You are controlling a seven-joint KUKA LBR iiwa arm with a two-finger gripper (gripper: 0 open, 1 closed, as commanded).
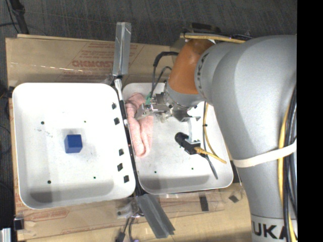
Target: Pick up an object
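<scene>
Gripper (151, 107) lowered onto pink cloth (140, 127) in right bin (174, 184); finger state cannot be told. Blue cube (73, 143) seen in left bin (30, 100).

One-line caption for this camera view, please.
Gripper low over the pink cloth in the right bin; blue cube sits left.

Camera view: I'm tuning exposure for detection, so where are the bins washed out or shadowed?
Camera view: left bin floor is bright, near-blown white, though the blue cube stays crisp; grey shadow pools along both bins' near walls; right bin partly covered by the arm.

The hand (153, 106) touches the pink cloth (139, 129); blue cube (73, 143) apart.
</scene>
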